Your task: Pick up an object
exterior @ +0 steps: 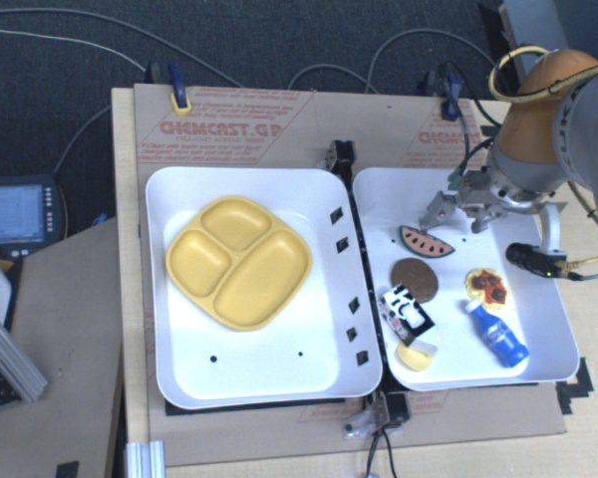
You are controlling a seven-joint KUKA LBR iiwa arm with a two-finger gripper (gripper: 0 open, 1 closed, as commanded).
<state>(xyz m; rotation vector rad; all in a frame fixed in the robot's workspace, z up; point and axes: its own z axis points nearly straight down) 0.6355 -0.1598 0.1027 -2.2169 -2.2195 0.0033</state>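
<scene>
My gripper (459, 213) hovers over the back part of the right bin (548, 366), open, with nothing between its fingers (436, 211). Just in front of it and slightly left lies a watermelon slice (426, 241). Further forward are a brown round cookie (415, 278), a black and white toy (407, 312), a pale yellow wedge (415, 355), a blue bottle (498, 334) and a small pizza-like piece (486, 286).
The left bin (179, 366) holds a yellow divided plate (239, 261). A black divider with clips (357, 267) runs between the bins. The grey arm with its orange band (538, 118) enters from the right, above the right bin's far corner.
</scene>
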